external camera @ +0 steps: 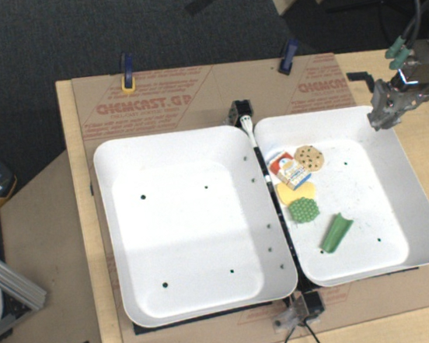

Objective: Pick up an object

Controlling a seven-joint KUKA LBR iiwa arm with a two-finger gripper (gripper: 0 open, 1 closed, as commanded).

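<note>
Tool (383, 115) low at far right

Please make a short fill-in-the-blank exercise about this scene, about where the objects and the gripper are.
1. All the small objects lie in the ____ bin of the view.
2. The round cookie lies beside a red and white ____.
3. The long green piece lies nearer the view's ____ edge than the cookie.
4. The gripper is over the right bin's far ____ corner.

Missing words: right; packet; bottom; right

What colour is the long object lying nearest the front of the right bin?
Green: the long object is a plain, solid green, seen in the camera view.
</note>
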